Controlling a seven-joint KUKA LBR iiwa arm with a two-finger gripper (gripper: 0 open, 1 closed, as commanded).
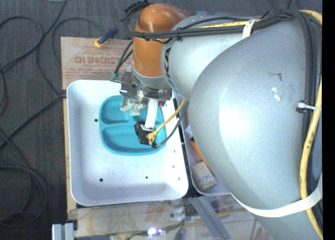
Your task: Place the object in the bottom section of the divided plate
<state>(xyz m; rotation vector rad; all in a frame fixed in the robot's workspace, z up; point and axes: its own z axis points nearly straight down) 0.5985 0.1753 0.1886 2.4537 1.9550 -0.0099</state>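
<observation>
A teal divided plate point(116, 129) lies in the left white bin point(104, 181), toward its back right part. A ridge splits the plate into an upper section and a wider lower section, and the parts that show are bare. My gripper point(131, 107) hangs over the plate's upper right area, close to the ridge. The wrist and the big grey arm hide the plate's right edge. I see no object held at the gripper.
In the right bin point(194, 186), mostly covered by the arm, lie a tan woven object point(203, 175) and a thin orange thing point(193, 147). Printed cardboard point(94, 61) sits behind the left bin. Cables trail over the dark floor at left.
</observation>
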